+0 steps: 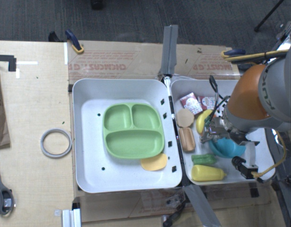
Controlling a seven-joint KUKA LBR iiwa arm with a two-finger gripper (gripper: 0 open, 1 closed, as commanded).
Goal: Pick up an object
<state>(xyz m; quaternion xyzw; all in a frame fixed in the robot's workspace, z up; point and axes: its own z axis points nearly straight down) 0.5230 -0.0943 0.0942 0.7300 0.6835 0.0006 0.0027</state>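
My gripper [210, 132] hangs low in the right bin [181, 86], under the grey arm with its orange band. It sits just above a blue bowl [226, 148] and right beside a yellow banana [202, 120]. Left of it lie a tan round piece [185, 117] and a hot dog bun [187, 139]. A green pepper-like piece [203, 159] and a yellow squash-like toy [207, 173] lie toward the bin's front. A pink-and-white packet [192, 102] rests at the back. The arm hides the bin's right half.
The left bin [81, 141] holds a green divided plate [133, 130] and a yellow flat chip [154, 163] at its front. A grey ring [56, 142] lies on the bench at the left. A metal divider post [169, 48] stands between the bins at the back.
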